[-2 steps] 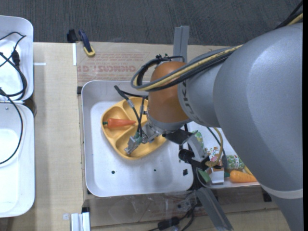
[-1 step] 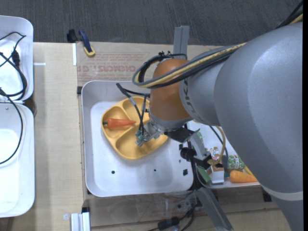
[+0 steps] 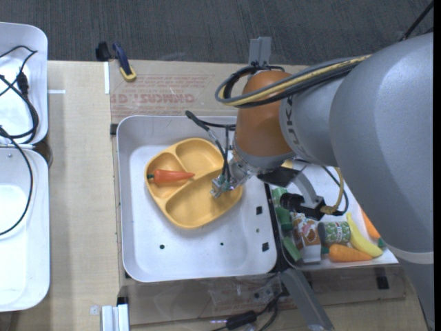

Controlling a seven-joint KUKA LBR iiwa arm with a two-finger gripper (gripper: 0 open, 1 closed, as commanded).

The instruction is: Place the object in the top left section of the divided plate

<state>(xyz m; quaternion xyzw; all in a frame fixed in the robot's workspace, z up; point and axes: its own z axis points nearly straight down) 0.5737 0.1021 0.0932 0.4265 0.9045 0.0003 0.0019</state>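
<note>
A grey KUKA arm [image 3: 365, 123] with an orange band [image 3: 262, 112] above its wrist reaches in from the right over the left of two shallow white bins [image 3: 138, 254], its gripper [image 3: 222, 183] poised low over the right-hand side of a yellow divided plate [image 3: 196, 216]. The plate sits tilted in the upper middle of that bin, its three sections outlined by raised ridges. A toy carrot [image 3: 171, 176], orange with a green tip pointing left, lies across the plate's left section, well apart from the gripper and touching nothing but the plate. Nothing can be seen between the gripper's tips, and the view is too small and cluttered there to tell how the tool is set, apart or together. Black cables [image 3: 234, 88] loop from the wrist up over the orange band. The neighbouring bin [image 3: 313, 261], to the right and largely covered by the arm, holds a heap of toy groceries: a green can [image 3: 335, 232], a yellow banana [image 3: 364, 238], a second orange carrot [image 3: 348, 254] and a printed packet [image 3: 306, 234] lying close together near its front edge. A sheet of brown cardboard [image 3: 165, 88] with reversed red lettering lies behind the bins on the wooden bench [image 3: 79, 185], with a blue-handled clamp [image 3: 124, 62] at its far left corner. At the frame's left edge stand further white trays [image 3: 21, 254] with black cords [image 3: 17, 95] draped over them.
</note>
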